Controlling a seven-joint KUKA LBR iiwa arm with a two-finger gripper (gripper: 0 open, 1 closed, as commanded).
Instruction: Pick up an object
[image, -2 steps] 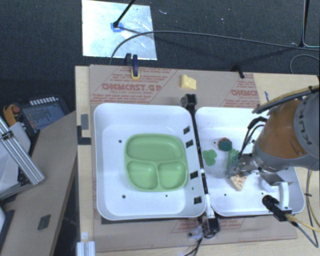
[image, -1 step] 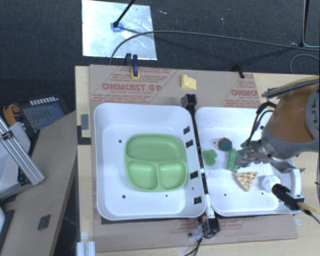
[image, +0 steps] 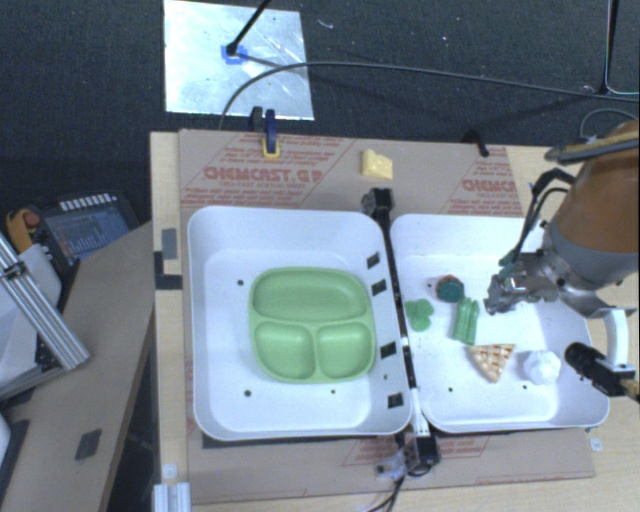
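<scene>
The right bin (image: 440, 240) holds several small things: a green cylinder (image: 466, 321), a dark teal round piece (image: 450, 290), a green flat piece (image: 419, 315), a pizza-slice toy (image: 492, 359) and a white lump (image: 542, 367). My gripper (image: 500, 300) hangs over the right part of this bin, just right of the green cylinder and above the pizza slice. I see nothing between its fingers.
In the left bin (image: 215, 250) lies a green divided plate (image: 308, 324). A yellow block (image: 377, 164) sits on the cardboard behind the bins. The divider (image: 392, 300) between the bins carries black clips. A grey bench with equipment stands at the left.
</scene>
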